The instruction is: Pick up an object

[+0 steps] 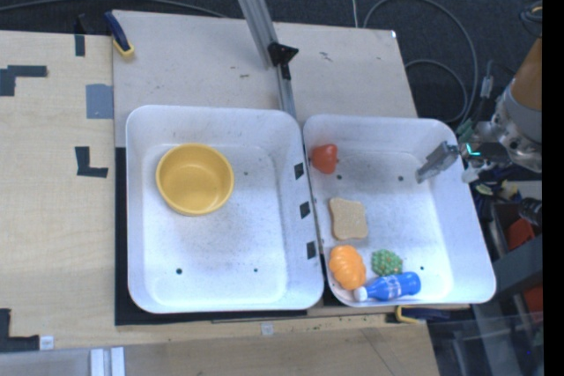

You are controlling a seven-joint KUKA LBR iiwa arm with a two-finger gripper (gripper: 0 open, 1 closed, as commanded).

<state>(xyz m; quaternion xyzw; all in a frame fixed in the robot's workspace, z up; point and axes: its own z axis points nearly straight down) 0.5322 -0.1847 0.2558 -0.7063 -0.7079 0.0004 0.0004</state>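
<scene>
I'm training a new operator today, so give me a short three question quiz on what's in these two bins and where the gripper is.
1. True or false: the yellow bowl sits in the right bin.
2. Which item lies nearest the front edge of the right bin? A) red object B) bread slice C) blue bottle
3. Fill in: the gripper is above the right bin's ____ corner, far right or near left?

Key
1. False; it sits in the left bin.
2. C; the bottle lies along the front wall, beside the orange object and green object.
3. Far right; nothing shows between its fingers.
</scene>
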